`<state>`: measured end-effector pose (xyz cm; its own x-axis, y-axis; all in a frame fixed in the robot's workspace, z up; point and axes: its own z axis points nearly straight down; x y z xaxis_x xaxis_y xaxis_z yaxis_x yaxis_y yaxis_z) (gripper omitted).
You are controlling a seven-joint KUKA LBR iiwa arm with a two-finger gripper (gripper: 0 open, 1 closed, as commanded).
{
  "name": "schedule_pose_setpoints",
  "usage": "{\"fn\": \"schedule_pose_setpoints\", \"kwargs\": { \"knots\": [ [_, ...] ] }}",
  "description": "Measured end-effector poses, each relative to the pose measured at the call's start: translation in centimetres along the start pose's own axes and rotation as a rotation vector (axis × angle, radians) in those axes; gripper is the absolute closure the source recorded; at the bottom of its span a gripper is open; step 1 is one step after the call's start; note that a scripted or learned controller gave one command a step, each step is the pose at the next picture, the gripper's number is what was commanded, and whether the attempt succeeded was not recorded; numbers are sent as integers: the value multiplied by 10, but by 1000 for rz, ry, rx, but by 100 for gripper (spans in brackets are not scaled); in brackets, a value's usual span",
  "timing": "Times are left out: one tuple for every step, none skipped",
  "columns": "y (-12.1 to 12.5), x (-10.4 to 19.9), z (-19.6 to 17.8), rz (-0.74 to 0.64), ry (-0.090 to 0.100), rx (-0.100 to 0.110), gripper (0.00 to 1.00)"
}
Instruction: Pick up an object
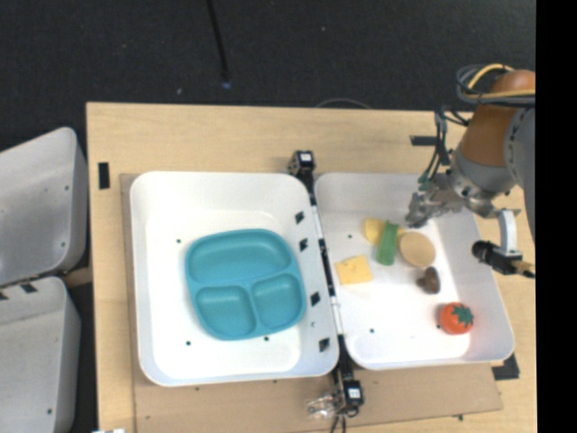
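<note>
In the right bin (397,350) lie several small food toys: a yellow piece (373,230), a green piece (388,244), a tan round piece (416,249), a yellow cheese wedge (353,271), a dark brown lump (429,280) and a red tomato (456,318). My gripper (421,207) hangs over the bin's back right part, just above and right of the yellow and green pieces. Nothing shows between its fingers.
The left bin (162,332) holds a teal divided plate (244,283). A row of black clips (317,242) runs along the seam between the bins. The grey arm with its orange band (491,133) comes in from the right, over the right bin's far corner.
</note>
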<state>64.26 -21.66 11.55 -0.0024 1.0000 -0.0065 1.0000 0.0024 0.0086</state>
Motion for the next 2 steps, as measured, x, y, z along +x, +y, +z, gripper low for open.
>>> {"fn": "schedule_pose_setpoints", "kwargs": {
  "knots": [
    [6, -4, -45, -1, 5, 3, 100],
    [3, -9, -109, 0, 3, 1, 100]
  ]
}}
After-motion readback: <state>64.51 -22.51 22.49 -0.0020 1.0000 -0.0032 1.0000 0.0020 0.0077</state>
